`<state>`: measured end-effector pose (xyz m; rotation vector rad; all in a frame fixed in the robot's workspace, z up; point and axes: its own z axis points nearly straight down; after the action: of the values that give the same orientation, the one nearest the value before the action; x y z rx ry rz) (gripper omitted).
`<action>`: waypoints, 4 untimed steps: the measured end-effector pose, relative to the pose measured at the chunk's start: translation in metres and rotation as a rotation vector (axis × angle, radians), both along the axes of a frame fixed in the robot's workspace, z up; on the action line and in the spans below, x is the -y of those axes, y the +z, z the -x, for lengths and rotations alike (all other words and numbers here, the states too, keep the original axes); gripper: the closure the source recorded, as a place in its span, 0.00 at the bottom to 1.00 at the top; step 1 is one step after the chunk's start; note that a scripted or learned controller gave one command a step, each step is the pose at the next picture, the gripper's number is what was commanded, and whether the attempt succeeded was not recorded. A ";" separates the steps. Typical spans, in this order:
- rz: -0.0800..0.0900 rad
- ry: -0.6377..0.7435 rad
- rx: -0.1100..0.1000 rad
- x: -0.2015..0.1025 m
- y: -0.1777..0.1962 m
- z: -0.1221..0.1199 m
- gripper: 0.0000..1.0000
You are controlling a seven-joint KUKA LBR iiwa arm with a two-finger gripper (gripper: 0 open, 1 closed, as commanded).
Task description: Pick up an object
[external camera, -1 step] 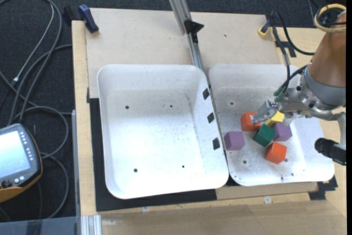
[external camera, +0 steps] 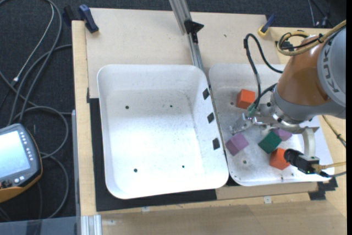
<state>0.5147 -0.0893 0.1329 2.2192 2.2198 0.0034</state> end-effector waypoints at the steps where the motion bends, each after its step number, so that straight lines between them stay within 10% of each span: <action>1: 0.000 0.002 -0.001 0.007 -0.035 -0.073 0.00; 2: 0.000 0.003 0.002 0.003 -0.033 -0.146 0.00; 3: 0.001 0.003 -0.001 0.003 -0.021 -0.144 1.00; 4: -0.006 0.008 -0.002 -0.081 0.072 -0.069 1.00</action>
<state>0.5841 -0.0079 0.2045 2.2142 2.2324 0.0079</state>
